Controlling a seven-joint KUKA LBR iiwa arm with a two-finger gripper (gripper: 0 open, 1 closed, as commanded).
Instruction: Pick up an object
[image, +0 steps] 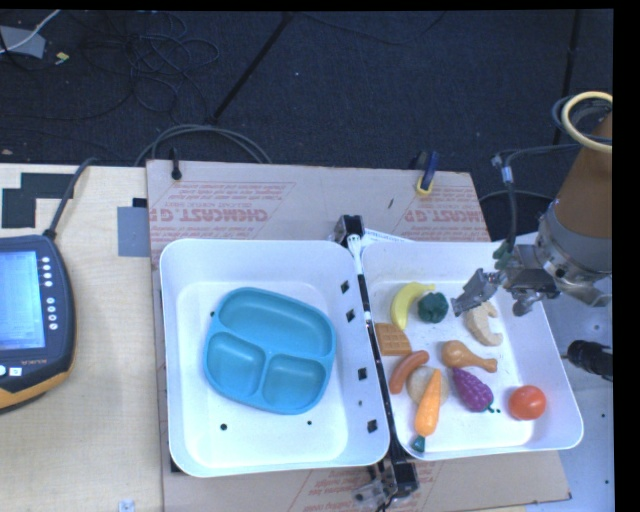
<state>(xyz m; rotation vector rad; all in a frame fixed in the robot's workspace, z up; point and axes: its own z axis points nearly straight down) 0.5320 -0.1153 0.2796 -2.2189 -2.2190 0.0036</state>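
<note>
Nearest the camera, along the front of the right-hand shallow white plastic bin (560, 425), lie a slim orange toy carrot (429, 402), a knobbly purple toy grape bunch (471, 389) and a round red toy tomato (526, 402), close enough that a grab at one could nudge its neighbour or catch two at once. Behind them, a reddish toy sausage (407, 370), a tan drumstick-shaped toy (468, 356) and a ridged orange toy waffle (392, 340) sit almost touching, so smooth rounded shapes here may squirt out of a closing grip. Further back, the jaws (497, 292) hang above a pale cream wedge-shaped toy (484, 324), which looks like the likeliest target; they appear spread apart with nothing between them. That wedge lies near the bin's right wall, so I judge a descent slightly off-centre could strike the rim or merely push the piece aside. A curved yellow toy banana (405, 303) and a dark green lumpy toy (432, 307) sit just beside each other at the back. Left of the divider, a blue three-compartment plastic tray (268, 350) rests in the other white bin (185, 420), well apart from any risk.
</note>
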